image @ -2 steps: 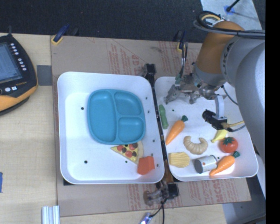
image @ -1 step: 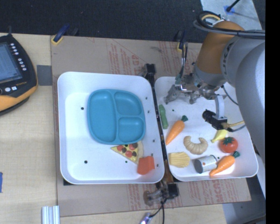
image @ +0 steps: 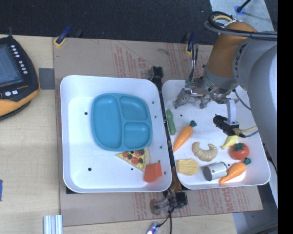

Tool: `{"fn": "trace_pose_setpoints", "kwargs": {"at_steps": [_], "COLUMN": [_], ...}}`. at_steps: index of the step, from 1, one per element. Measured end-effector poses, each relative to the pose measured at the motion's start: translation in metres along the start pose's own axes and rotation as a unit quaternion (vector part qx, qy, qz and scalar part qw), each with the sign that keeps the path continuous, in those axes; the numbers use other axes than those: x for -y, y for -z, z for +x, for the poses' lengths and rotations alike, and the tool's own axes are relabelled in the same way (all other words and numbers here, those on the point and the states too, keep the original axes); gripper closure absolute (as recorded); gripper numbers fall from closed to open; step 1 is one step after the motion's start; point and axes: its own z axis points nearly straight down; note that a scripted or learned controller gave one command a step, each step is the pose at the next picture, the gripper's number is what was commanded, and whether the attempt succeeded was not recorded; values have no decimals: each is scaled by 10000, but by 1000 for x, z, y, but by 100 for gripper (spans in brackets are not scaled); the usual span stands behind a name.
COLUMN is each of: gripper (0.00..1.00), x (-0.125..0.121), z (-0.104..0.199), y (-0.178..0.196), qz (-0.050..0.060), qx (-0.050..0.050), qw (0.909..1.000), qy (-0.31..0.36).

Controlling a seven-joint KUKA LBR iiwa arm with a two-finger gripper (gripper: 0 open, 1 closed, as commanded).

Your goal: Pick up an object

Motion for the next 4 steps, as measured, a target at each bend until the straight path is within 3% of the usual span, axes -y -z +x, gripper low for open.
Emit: {"fn": "trace_pose_setpoints", "kwargs": {"at_steps": [4], "gripper": [0], "x": [0], "z": [2], "y": [0], "qz": [4], "qx": [-1], "qw": [10000], "qy": [0]}}
